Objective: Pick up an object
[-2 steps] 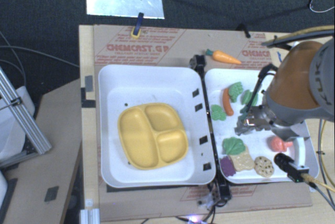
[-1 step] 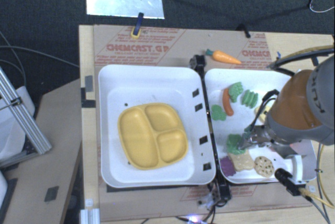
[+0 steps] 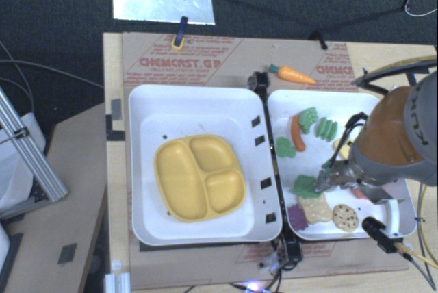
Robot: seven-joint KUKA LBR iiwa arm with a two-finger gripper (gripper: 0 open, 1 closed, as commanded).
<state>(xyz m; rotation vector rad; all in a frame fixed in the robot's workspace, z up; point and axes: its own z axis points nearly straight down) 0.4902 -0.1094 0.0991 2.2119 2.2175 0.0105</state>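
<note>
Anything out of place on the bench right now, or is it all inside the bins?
One thing: a toy carrot lies on the cardboard sheet behind the right bin, outside both bins. The yellow tray sits flat in the left bin.

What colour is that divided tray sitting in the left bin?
Pale yellow: the divided tray shows plainly in the camera view, lying in the white left bin.

I see the bench (image 3: 226,55) covered by printed brown cardboard, bearing 2 white bins side by side: the left bin (image 3: 198,96) and the right bin (image 3: 342,101). A toy carrot (image 3: 293,74) lies on the cardboard just beyond the right bin, and a blue-and-yellow clip (image 3: 180,33) sits at the far edge.
</note>
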